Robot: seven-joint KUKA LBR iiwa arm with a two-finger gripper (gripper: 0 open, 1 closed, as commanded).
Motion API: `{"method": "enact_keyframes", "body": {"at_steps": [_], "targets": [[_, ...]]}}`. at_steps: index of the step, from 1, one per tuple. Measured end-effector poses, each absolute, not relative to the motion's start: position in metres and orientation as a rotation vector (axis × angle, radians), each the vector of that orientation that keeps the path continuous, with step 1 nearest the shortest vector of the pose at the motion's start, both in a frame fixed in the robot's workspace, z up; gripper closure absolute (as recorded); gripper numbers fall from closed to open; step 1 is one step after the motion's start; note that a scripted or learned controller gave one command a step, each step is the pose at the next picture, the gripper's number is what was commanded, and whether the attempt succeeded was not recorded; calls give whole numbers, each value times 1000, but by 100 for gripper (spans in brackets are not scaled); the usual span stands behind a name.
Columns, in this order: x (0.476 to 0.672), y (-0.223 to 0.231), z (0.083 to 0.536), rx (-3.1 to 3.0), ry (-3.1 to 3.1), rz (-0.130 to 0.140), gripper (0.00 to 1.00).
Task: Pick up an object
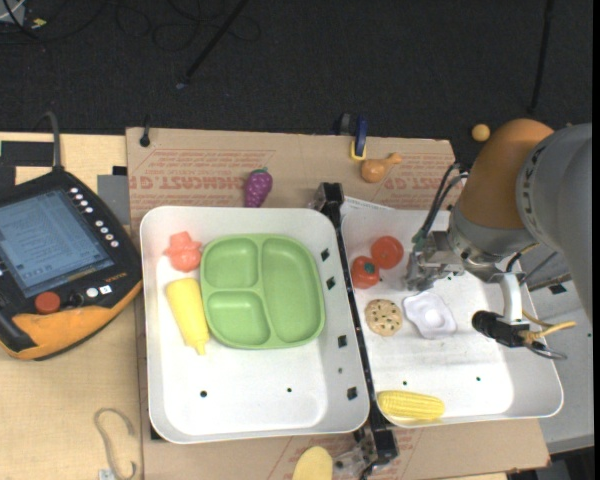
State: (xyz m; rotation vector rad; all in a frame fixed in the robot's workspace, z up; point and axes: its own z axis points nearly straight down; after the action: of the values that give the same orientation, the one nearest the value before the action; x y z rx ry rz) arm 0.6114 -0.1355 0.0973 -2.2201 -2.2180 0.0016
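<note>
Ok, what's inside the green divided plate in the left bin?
All three compartments of the green divided plate look bare. The yellow bottle and pink toy lie beside it on the bin floor. Whatever is beneath the plate is covered.

An orange and black control pendant (pixel 50 268) lies on the bench at nine o'clock. A purple grape cluster (pixel 258 185) sits on cardboard (pixel 200 173) at twelve o'clock.

Gripper (pixel 422 271) fingertips blurring into clutter, opening unreadable; yellow toy (pixel 313 463) getting cut off at near edge; arm (pixel 540 193) running out the right side.
</note>
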Motion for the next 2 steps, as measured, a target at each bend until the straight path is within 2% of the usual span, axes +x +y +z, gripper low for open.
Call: {"method": "enact_keyframes", "body": {"at_steps": [2], "targets": [[622, -143, 191, -2224, -2222, -2, 100]]}}
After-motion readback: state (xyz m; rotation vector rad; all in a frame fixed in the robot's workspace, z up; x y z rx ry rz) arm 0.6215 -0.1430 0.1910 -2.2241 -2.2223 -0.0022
